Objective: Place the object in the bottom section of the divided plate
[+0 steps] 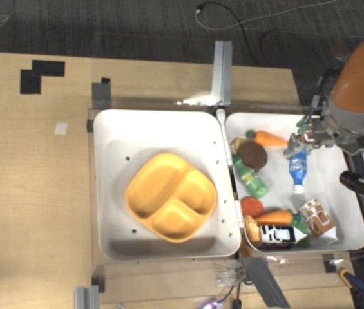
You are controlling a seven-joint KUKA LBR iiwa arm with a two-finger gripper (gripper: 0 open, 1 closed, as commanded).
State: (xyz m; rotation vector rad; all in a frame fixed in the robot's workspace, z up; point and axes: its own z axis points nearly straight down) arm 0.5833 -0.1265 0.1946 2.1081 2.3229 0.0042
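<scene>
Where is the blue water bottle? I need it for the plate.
In the right bin, the blue water bottle lies just below the gripper, right of the brown cookie.

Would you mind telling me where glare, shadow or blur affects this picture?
In the camera view, glare whitens the left bin rim near the metal post; a soft shadow lies below the yellow plate; the small toys in the right bin look slightly soft.
</scene>
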